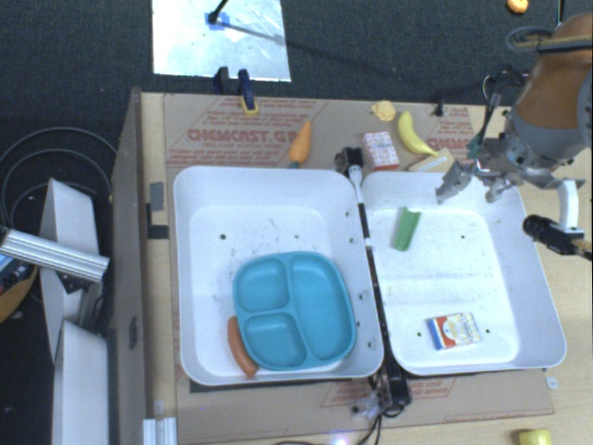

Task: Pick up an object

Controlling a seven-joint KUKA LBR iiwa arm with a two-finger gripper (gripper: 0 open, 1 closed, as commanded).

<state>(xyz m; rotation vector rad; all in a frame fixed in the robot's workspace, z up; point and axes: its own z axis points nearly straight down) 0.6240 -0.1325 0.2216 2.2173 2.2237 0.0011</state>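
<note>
My gripper (471,185) hangs over the far right part of the right bin (519,276), under the grey wrist with the orange band. Its two fingers (449,184) stand apart, open, with nothing between them. A green block (405,228) lies in that bin, a short way to the left of and below the gripper. Near the bin's front lies a small red, white and blue carton (453,330). The left bin (213,221) holds a blue divided plate (293,309) and an orange sausage (241,346) at the plate's front left corner.
Behind the bins on the cardboard lie a carrot (300,143), a small printed box (380,150), a banana (411,134) and a blue clamp (246,86). A black part (554,235) juts over the right bin's right rim. A ridge (363,230) divides the bins.
</note>
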